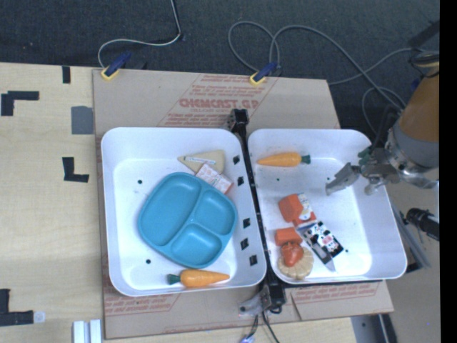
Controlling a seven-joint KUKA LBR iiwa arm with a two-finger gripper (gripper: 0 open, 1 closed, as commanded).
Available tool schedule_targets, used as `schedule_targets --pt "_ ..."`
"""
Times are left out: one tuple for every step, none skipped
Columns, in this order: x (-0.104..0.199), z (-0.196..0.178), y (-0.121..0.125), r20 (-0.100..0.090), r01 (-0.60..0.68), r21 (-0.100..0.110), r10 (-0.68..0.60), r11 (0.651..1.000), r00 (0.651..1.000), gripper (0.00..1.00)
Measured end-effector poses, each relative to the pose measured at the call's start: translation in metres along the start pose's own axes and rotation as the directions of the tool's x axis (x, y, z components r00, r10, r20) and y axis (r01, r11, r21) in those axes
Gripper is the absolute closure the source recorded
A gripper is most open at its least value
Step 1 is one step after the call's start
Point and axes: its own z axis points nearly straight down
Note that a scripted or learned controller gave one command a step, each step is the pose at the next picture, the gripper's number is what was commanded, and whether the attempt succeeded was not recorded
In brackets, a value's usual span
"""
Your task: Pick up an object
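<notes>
orange carrot (280,160) with green tip in right bin (382,213), fingers (341,180) spread, holding nothing

A robot lab was shown: two white bins (114,191) were set on cardboard (207,102), cables (285,38) were laid, and tape marks (18,100) were stuck.
</notes>
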Motion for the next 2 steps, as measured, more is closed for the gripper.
schedule_targets --pt "0.082 0.023 0.014 -0.001 0.002 0.0 -0.002 1.0 1.0 0.0" --pt "0.083 0.13 0.038 0.005 -0.001 -0.011 0.001 1.0 1.0 0.0"
